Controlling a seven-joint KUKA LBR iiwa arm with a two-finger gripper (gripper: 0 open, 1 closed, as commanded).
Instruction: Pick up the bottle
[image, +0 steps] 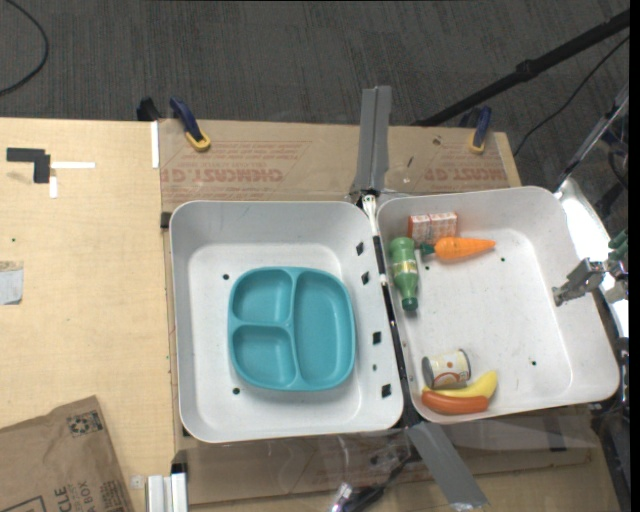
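Banana lies nearest; green bottle (likely light, stiff, slippery) lies flat, best gripped across its body; hand state cannot be told.

At the far right edge of the camera view, the gripper shows as a small grey metal piece whose tip points left. The arm behind it runs off the frame to the right and is barely visible. Whether the jaws stand apart or closed cannot be made out; nothing is seen between them.
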